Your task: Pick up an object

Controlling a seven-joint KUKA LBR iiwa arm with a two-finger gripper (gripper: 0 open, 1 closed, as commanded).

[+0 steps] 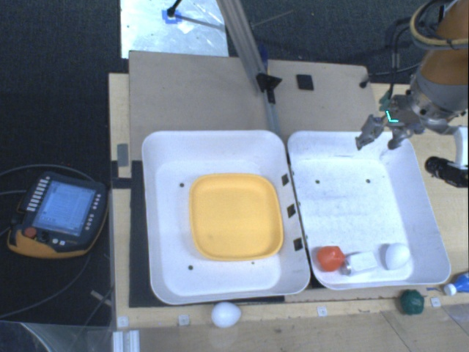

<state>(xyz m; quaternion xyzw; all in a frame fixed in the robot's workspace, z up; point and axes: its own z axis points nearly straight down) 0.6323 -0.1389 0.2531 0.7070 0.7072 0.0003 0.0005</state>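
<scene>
Along the front wall of the right bin [418, 196] lie three small objects: an orange-red lump [328, 257], a white oblong piece [360, 262] and a white egg-shaped ball [396, 255]. A square yellow plate [236, 215] sits in the left bin [157, 196]. My gripper [382, 138] hangs over the right bin's far right corner, well away from the three objects. Its two dark fingers [366, 135] are spread apart with nothing between them.
A white egg [226, 314] lies on the bench in front of the left bin, and a dark green ball [412, 301] sits in front of the right bin. A teach pendant [57, 213] rests at the far left. A slanted metal pole [245, 35] crosses the back.
</scene>
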